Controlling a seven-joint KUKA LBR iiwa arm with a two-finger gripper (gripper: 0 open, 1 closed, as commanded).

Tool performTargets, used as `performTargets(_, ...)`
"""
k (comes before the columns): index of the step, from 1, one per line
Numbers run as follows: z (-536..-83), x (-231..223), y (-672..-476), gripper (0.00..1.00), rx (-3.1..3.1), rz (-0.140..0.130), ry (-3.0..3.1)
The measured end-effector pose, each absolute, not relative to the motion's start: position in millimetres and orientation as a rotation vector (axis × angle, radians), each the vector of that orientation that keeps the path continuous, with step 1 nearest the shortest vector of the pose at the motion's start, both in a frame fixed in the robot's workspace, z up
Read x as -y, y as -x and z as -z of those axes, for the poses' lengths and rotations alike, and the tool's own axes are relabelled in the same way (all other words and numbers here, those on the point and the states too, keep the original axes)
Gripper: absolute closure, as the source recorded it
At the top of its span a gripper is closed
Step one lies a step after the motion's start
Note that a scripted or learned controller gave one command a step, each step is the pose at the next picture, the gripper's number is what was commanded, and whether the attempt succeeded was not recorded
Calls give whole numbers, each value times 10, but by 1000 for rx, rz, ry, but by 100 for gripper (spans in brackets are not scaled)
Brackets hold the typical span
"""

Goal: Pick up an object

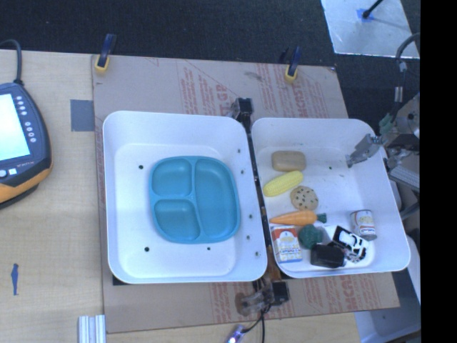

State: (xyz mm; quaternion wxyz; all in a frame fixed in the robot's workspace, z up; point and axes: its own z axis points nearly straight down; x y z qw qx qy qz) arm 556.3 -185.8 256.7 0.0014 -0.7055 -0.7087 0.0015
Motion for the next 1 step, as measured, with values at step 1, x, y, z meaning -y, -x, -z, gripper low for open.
performTargets(1, -1757, 1057, -5666, 0, 2226, -7, 2211)
